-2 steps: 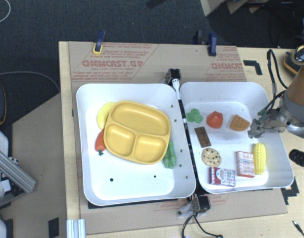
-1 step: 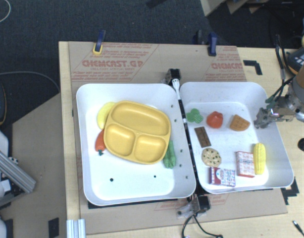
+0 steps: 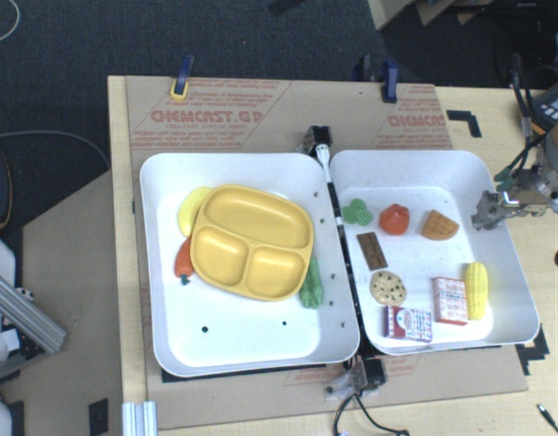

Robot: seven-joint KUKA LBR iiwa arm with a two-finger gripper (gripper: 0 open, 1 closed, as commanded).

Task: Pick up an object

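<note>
Red-and-white carton (image 3: 408,323) sits untouched in the right bin (image 3: 520,275) — my gripper (image 3: 491,209) hovers at that bin's far rim, grip state indiscernible — nothing picked yet.

A yellow tray (image 3: 252,241) lies in a white bin (image 3: 165,243), near a red tomato (image 3: 395,219) and speckled cookie (image 3: 387,288).

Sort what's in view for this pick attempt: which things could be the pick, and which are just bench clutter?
Candidates, right bin: green toy, tomato, waffle piece, chocolate bar, cookie, two small cartons, corn cob. Left bin: yellow divided tray, with yellow, orange and green pieces at its edges. The gripper is at the right bin's right rim.

Clutter: bench clamps, cables.
</note>
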